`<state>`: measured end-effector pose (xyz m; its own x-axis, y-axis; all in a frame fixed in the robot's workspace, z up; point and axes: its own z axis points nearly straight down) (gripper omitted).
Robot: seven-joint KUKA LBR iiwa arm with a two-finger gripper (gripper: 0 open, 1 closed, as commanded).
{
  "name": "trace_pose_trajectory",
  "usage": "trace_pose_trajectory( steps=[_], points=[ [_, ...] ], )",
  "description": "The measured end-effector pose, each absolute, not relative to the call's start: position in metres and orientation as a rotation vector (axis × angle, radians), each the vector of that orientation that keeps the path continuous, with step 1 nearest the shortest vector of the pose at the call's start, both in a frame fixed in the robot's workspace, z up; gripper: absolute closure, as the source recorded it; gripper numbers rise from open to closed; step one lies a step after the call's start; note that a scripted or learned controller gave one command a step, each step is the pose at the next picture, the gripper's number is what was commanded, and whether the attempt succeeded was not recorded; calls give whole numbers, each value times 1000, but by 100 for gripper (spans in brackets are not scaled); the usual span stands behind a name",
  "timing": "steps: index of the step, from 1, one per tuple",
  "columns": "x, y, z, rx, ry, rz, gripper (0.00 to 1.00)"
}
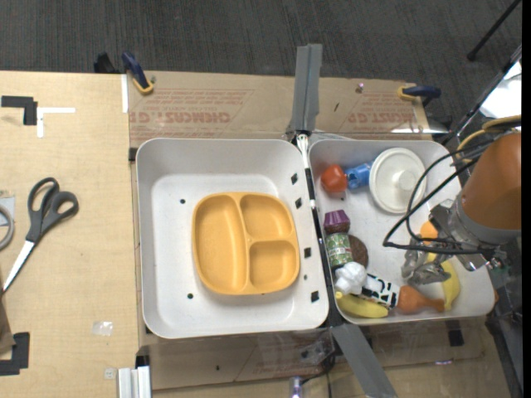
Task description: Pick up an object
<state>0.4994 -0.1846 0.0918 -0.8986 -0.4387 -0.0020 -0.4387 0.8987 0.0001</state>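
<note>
My gripper (pixel 423 269) hangs low over the front right part of the right bin (pixel 377 145), with the orange-banded arm (pixel 496 191) above it. Just below the gripper lie an orange carrot-shaped toy (pixel 413 300) and a yellow banana (pixel 450 288). A small orange piece (pixel 428 230) sits just behind the gripper. Whether anything is held is hidden. Black cables loop across the white bowl (pixel 398 181).
The right bin also holds a red toy (pixel 333 179), a blue toy (pixel 358 175), a purple-capped bottle (pixel 338 240), a white item (pixel 351 277) and a second banana (pixel 362 307). The left bin (pixel 158 247) bears a yellow divided plate (pixel 246 243). Scissors (pixel 41 214) lie on the bench at left.
</note>
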Motion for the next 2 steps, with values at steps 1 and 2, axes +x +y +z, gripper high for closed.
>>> trace_pose_trajectory(
  steps=[1,2],
  points=[
    [515,-164,270,-326,3118,-1,100],
    [485,-182,103,-643,3072,0,100]
  ],
)
